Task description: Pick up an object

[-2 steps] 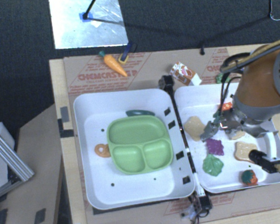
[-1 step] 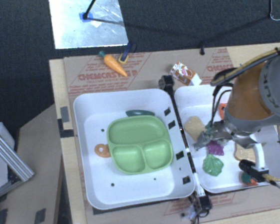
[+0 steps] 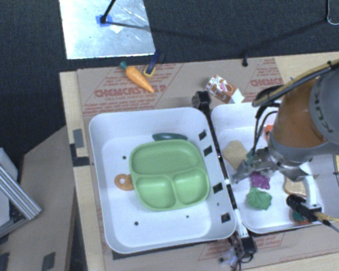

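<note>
1. Currently the end effector [image 3: 253,168] sits low in the right bin [image 3: 235,113], just above the purple object [image 3: 260,180]. Can't tell whether it is spread or closed; nothing visibly pinched.
2. Candidates in the right bin: the purple object right under the tool, a green leafy object [image 3: 259,199] just in front of it, a tan block [image 3: 234,153] just behind, near the divider.
3. Left bin [image 3: 100,140] holds a green divided plate [image 3: 167,174], with a small orange ring [image 3: 124,182] beside it. A carrot [image 3: 139,79] and a small packet [image 3: 221,88] lie on the bench [image 3: 169,83] outside the bins.
4. Risk: purple and green items are close together, so a closing grip could catch both or nudge one away.
5. Risk: both look soft or irregular, so a slip on lift is likely if the grip lands off-centre.
6. Risk: the tool is near the divider, and contact there could deflect the descent.
7. Risk: the wrist hides the contact zone, so grasp success looks hard to confirm from this view.
</note>
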Motion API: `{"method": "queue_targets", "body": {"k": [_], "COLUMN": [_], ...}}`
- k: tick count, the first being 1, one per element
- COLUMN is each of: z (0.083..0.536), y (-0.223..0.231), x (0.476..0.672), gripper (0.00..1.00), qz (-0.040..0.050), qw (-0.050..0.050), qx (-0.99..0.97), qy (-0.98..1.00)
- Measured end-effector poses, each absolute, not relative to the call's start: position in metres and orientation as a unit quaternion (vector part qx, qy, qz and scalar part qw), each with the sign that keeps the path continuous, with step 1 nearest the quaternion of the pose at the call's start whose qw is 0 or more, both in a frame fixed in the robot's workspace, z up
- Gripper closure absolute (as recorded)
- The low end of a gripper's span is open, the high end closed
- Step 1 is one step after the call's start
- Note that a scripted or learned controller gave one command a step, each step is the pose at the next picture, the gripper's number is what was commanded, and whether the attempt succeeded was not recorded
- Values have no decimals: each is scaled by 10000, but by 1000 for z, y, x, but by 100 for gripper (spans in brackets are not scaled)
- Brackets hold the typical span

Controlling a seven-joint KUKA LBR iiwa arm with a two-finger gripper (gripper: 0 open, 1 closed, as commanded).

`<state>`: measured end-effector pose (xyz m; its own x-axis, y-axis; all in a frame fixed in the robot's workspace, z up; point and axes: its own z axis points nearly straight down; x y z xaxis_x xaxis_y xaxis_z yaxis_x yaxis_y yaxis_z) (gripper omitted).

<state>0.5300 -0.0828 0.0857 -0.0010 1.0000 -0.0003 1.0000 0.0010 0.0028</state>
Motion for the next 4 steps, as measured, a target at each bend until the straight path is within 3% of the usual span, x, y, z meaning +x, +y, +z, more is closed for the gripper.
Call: {"method": "queue_targets", "body": {"k": [1, 4], "z": [98, 226], "y": [-84, -95], "x": [532, 535], "gripper": [100, 100], "qz": [23, 15], "qw": [44, 20], "qx": [7070, 7056], "qy": [7071, 7086]}}
